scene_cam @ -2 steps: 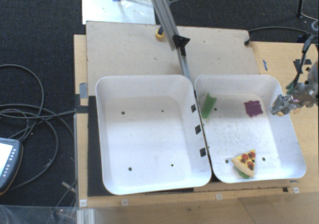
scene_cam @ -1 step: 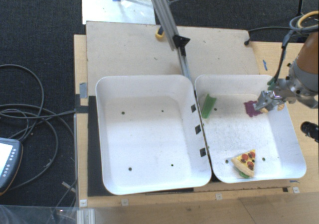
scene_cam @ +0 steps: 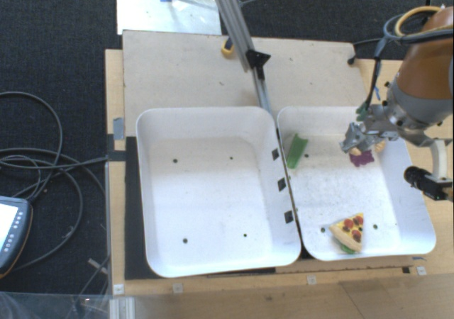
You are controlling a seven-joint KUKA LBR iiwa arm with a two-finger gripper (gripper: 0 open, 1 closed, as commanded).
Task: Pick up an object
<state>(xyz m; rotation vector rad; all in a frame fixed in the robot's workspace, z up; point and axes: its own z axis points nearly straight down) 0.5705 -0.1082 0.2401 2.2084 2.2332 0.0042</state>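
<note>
Wooden bench (scene_cam: 234, 69), two white bins (scene_cam: 213, 126), dark carpet (scene_cam: 57, 41)

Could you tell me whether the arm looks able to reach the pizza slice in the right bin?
Probably yes: the pizza slice lies alone, nothing over it, in the same bin as the end effector.

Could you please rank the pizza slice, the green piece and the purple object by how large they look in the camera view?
1. pizza slice, largest.
2. green piece, narrower but about as long.
3. purple object, smallest as seen, though the gripper covers part of it, so its rank is unsure.
</note>
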